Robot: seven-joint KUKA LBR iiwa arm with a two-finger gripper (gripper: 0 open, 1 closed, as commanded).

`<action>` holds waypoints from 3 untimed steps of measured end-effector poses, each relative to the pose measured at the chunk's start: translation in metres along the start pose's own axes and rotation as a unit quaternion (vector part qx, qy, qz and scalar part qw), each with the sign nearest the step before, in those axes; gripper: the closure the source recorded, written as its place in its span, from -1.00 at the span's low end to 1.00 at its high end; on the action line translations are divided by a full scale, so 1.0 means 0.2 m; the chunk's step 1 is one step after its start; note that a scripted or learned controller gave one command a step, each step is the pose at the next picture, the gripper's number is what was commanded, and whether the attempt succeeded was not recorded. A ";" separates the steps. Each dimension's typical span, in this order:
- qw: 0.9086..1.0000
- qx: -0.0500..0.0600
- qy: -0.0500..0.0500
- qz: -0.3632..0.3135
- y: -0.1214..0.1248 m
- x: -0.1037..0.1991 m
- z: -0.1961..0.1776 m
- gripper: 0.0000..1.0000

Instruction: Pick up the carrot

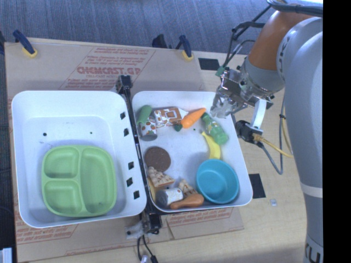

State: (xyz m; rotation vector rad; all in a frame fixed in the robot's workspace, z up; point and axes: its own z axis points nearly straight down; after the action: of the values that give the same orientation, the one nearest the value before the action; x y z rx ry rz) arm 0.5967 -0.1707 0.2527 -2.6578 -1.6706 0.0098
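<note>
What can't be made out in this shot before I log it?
- Pincer: blurred against the bin rim in the camera view; its opening is unreadable.
- Carrot: whether the pincer touches it is unclear.
- Items by the blue bowl, near the bin's front edge: too small and crowded to name.
- Arm: cut off by the frame's top.

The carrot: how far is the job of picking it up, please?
Done: the gripper is over the right bin, close beside the carrot. In hand: nothing; the carrot lies on the bin floor between the waffle-print box and the green bottle. Left: closing on the carrot and lifting.
</note>
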 end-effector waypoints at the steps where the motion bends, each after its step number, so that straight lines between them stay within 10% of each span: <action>1: 0.999 0.009 -0.002 -0.054 -0.08 0.27 0.60 1.00; 2: 0.996 0.000 0.000 0.086 0.02 -0.03 0.17 1.00; 3: 0.996 -0.006 0.002 0.089 0.02 -0.05 -0.59 1.00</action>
State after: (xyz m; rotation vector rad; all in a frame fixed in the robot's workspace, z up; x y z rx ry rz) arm 0.5980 -0.1810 0.3713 -2.8038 -1.4310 -0.0049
